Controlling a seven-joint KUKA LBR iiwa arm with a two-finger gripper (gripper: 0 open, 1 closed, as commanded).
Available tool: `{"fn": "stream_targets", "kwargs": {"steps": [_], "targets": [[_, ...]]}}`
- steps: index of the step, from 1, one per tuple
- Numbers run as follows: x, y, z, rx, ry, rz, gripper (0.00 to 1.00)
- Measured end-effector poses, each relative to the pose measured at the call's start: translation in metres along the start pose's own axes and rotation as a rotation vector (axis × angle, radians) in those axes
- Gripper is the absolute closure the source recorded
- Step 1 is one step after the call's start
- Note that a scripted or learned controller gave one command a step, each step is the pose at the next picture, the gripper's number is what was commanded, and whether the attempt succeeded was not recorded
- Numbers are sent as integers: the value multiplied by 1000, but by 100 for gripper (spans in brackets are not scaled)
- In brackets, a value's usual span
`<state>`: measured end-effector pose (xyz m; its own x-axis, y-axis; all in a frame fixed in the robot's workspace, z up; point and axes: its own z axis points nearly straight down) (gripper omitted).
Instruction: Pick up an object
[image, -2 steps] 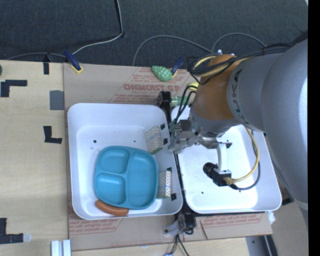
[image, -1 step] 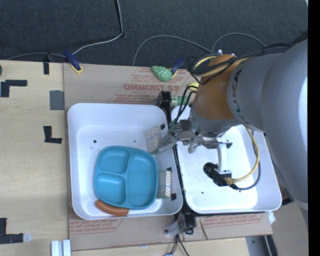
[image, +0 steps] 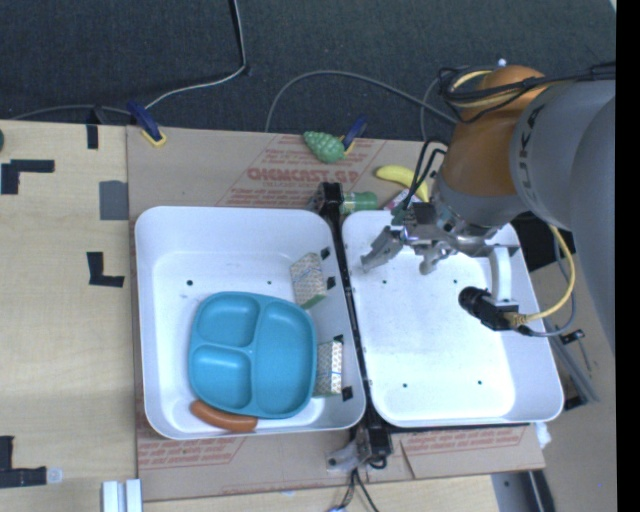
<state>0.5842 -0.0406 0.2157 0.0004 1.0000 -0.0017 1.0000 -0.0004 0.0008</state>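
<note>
A blue divided plate (image: 252, 354) lies in the left bin (image: 160, 300). An orange sausage-shaped piece (image: 224, 417) rests by the plate's front edge. A patterned packet (image: 308, 275) leans near the bin's right wall, and a second one (image: 330, 368) sits beside the plate's right rim. My gripper (image: 403, 257) hangs over the back part of the right bin (image: 450, 350), open, its two grey fingers (image: 376, 250) spread apart with nothing between them.
Behind the bins, on the cardboard, lie a green object (image: 325, 146), a yellow banana-like piece (image: 398, 176) and a small green item (image: 360, 201). A black divider (image: 345, 300) runs between the bins. The arm's orange band (image: 490, 140) and cables loom over the right bin's back right.
</note>
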Motion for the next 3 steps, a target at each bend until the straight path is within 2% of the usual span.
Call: {"fn": "stream_targets", "kwargs": {"steps": [1,2,3], "targets": [[-55,10,78,5,0,1,0],[-96,35,120,4,0,0,0],[-65,31,128,1,1,-1,0]]}}
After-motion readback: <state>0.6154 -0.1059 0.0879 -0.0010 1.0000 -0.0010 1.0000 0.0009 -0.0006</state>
